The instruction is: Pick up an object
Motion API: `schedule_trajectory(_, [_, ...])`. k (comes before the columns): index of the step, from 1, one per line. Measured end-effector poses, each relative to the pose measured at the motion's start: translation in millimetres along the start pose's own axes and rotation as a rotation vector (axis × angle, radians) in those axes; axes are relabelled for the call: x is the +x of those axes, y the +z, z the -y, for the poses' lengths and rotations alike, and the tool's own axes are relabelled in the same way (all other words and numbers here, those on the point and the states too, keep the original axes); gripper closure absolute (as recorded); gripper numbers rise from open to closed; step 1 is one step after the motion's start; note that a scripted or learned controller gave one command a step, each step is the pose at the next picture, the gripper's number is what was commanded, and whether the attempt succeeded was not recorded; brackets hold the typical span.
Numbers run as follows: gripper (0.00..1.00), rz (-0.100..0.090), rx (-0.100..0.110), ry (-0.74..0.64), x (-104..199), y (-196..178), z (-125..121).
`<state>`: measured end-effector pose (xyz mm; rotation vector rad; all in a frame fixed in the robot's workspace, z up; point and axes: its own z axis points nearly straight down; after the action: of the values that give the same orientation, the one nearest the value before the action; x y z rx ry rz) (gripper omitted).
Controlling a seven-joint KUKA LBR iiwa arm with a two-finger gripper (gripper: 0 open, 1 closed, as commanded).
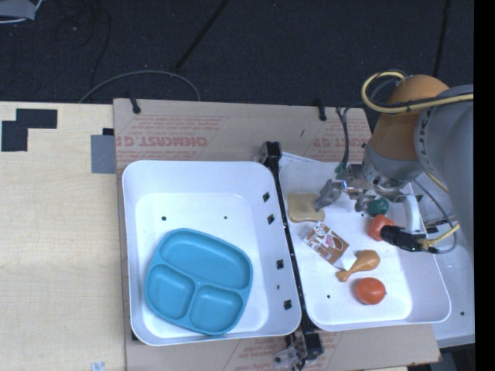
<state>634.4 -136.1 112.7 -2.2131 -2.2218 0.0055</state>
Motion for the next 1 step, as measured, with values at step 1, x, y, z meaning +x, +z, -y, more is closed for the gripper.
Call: schedule_trajectory(1, [0.00,0.001,-0.007,0.001,0.6,23.1,-1.5])
